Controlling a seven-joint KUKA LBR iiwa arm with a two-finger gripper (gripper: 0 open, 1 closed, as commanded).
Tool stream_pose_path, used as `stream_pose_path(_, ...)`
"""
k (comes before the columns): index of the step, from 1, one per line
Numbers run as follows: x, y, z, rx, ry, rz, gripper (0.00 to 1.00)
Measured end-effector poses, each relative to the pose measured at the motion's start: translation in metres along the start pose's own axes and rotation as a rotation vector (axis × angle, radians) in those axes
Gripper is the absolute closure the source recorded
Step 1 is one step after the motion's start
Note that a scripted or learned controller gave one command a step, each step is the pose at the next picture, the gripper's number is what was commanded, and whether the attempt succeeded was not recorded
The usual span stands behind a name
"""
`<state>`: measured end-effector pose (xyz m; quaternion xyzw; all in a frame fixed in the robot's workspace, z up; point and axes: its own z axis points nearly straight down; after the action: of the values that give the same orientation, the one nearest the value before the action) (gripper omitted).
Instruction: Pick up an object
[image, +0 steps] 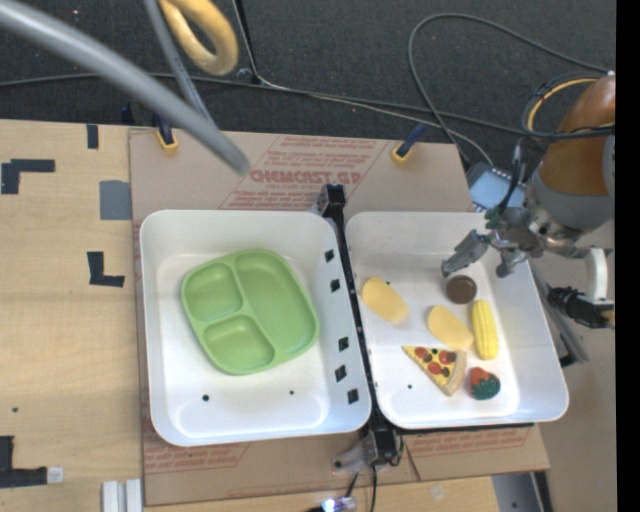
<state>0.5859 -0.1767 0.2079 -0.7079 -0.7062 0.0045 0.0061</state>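
I see my pincer spread apart, holding nothing, over the right bin, just above a small brown round piece. Nearby lie a corn cob and a pizza slice (toy food, all loose).

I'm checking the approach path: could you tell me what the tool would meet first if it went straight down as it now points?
Most likely the small brown round piece, just below the tool in the right bin; depth is unclear from one slanted view.
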Motion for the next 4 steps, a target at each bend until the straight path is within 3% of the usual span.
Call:
stream_pose_path(1,0.000,0.003,-0.008,-0.013,-0.002,-0.004,0.00)
stream_pose_path(2,-0.002,-0.002,0.055,-0.008,-0.002,-0.003,0.00)
stream_pose_path(4,-0.003,-0.001,0.124,-0.015,-0.005,-0.004,0.00)
